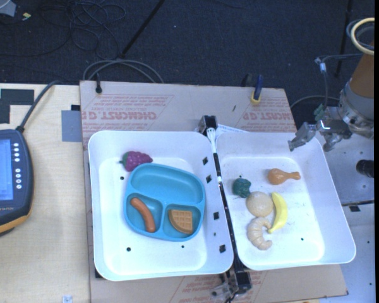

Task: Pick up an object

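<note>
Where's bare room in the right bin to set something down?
Right bin: bare floor along the near edge, in the far-left corner, and right of the banana. The middle is crowded: drumstick, broccoli, croissant.

The cardboard sheet (pixel 177 106) under the bins carries red print, upside down; it cannot be read reliably.

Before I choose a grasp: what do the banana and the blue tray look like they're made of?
The banana looks like moulded plastic toy food: uniform yellow, smooth, faint sheen. The blue tray also reads as hard plastic, with a glossy, even colour and rounded moulded compartments. Neither can be confirmed from looks alone.
</note>
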`<move>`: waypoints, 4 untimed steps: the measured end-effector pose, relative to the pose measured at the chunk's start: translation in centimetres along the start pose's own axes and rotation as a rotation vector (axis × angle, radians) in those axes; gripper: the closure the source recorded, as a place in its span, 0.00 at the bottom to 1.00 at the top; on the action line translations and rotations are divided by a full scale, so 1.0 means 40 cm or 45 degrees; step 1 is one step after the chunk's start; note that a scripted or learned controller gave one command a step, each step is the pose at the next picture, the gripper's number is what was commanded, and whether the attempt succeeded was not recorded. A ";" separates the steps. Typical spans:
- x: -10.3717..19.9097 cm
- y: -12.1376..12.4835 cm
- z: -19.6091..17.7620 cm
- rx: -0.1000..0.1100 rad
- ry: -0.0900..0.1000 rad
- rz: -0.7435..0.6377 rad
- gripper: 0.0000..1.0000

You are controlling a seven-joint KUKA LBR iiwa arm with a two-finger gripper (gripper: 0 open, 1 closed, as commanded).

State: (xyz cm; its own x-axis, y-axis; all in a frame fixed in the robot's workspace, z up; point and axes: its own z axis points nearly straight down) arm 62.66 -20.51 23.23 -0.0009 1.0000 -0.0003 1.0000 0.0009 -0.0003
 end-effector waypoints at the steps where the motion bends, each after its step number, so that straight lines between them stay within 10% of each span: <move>1: 0.040 -0.171 0.380 0.012 0.004 0.001 0.00; 2: 0.032 -0.162 0.336 0.004 0.003 0.005 1.00; 3: 0.019 -0.029 0.229 -0.007 -0.002 -0.001 1.00; 4: -0.020 -0.070 0.368 0.004 0.001 0.001 1.00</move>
State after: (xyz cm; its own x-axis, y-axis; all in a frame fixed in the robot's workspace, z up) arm 59.85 -21.30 8.53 -0.0001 1.0000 0.0002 1.0000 0.0001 -0.0037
